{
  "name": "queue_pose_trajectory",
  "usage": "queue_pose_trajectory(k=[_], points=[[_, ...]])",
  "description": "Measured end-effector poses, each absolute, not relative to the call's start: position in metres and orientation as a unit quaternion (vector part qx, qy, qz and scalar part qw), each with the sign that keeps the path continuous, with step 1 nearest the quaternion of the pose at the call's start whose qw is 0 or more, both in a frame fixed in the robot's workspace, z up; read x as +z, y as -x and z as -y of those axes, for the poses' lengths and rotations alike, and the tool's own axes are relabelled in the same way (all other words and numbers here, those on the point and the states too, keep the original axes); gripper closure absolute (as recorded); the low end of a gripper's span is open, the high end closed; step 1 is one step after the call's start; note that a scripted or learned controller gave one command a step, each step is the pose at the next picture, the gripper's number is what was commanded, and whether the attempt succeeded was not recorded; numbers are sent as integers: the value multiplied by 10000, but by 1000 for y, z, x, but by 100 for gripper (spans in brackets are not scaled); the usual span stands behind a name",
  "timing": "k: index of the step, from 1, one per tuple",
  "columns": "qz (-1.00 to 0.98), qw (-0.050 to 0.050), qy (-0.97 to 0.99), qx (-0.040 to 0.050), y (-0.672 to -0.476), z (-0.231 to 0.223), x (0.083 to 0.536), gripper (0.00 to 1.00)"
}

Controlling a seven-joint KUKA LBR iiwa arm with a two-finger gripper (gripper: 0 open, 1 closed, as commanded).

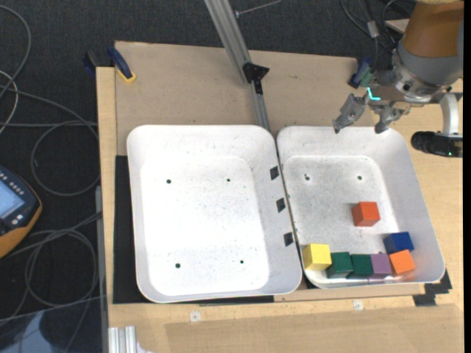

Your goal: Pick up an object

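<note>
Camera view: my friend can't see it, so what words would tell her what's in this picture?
A robot gripper hangs open over the far edge of the right white bin, holding nothing. A red block sits alone in that bin, and more colored blocks line its near edge.

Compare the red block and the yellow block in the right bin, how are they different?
The red block stands alone out on the bin floor, touching nothing, while the yellow block sits at the left end of a row of blocks along the near wall, against a green block. The red block also lies nearer the claw, which is open above the bin's far rim; the yellow block lies farther off. Both look like small cubes of similar size.
</note>
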State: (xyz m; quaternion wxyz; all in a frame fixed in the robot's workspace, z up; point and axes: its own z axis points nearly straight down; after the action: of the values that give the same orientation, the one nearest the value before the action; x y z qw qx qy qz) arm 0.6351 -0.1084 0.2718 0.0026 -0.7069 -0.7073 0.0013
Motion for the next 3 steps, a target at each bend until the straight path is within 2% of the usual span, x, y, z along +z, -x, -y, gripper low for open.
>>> queue_pose_trajectory(k=[1, 3], points=[[7076, 7, 7066, -1, -636, 108, 274, 0], [7070, 34, 7072, 25, -642, 107, 149, 0]])
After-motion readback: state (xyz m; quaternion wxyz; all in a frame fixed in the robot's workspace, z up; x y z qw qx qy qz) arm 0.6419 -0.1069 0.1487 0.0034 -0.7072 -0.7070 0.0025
